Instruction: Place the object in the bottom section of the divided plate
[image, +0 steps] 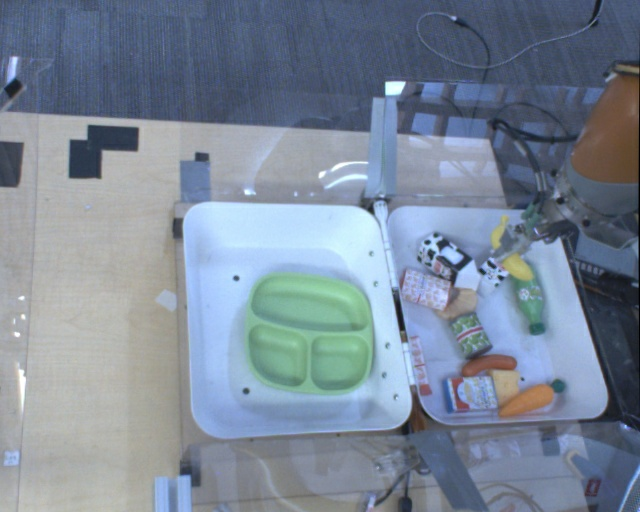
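Note:
A light green divided plate (309, 332) lies in the left white bin (210, 300). It has one long section at the far side and two smaller sections at the near side, all bare. My gripper (525, 232) hangs low over the far right part of the right bin (590, 380), just above a yellow toy (517, 266) and next to a green bottle (530, 306). The view shows nothing held in it.
The right bin holds several toy foods: a black-and-white cow (441, 253), a pink box (426, 289), a green can (470, 333), a red sausage (489, 364), a carrot (527, 400) and a small carton (470, 394). A metal post (382, 150) stands behind the bins.

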